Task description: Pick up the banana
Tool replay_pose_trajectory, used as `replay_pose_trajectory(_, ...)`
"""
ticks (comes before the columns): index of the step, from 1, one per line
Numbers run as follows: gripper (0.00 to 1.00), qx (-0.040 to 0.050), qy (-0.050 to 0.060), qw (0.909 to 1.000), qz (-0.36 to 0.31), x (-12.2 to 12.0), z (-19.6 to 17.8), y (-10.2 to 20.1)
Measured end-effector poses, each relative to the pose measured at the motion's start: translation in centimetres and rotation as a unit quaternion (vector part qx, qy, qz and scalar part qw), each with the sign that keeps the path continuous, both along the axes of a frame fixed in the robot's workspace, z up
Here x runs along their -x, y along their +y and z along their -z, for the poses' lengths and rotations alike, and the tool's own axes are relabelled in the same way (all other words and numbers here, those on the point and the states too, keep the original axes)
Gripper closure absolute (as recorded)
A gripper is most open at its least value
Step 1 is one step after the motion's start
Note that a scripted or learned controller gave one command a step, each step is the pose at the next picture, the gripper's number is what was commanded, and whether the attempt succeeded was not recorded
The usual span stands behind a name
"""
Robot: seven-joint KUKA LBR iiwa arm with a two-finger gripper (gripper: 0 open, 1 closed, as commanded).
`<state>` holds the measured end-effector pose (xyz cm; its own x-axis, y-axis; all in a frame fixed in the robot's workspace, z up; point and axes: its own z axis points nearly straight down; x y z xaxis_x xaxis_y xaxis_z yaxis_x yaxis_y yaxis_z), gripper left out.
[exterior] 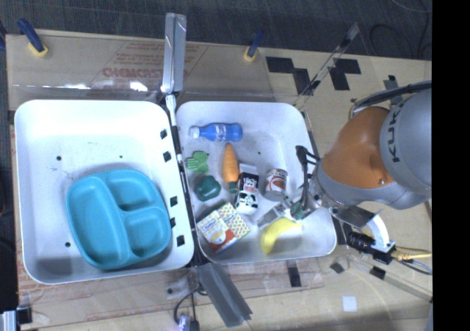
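- Bench carries two white bins; right bin (308, 139) holds banana (277, 235) near its front wall
- Gripper (294, 208) sits just above banana for approach; finger spread cannot be told

Item: banana (277, 235). One piece, yellow, short and plump, gently curved. I see it lying flat on the floor of the right bin (314, 250), in the near right corner, close to the front wall. Its long axis runs at a slant, the lower end pointing to the front left, the upper end toward the right. Skin plain, unmarked so far as I can tell.
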<state>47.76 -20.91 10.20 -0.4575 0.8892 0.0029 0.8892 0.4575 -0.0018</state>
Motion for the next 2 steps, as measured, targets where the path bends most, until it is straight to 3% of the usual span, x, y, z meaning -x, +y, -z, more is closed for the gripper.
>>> replay_pose_trajectory(1, 1.00, 0.0001, 0.000, 1.0000, -0.003, -0.08, -0.98, 0.05)
replay_pose_trajectory(2, 0.00, 0.0002, 0.000, 1.0000, -0.003, -0.08, -0.98, 0.05)
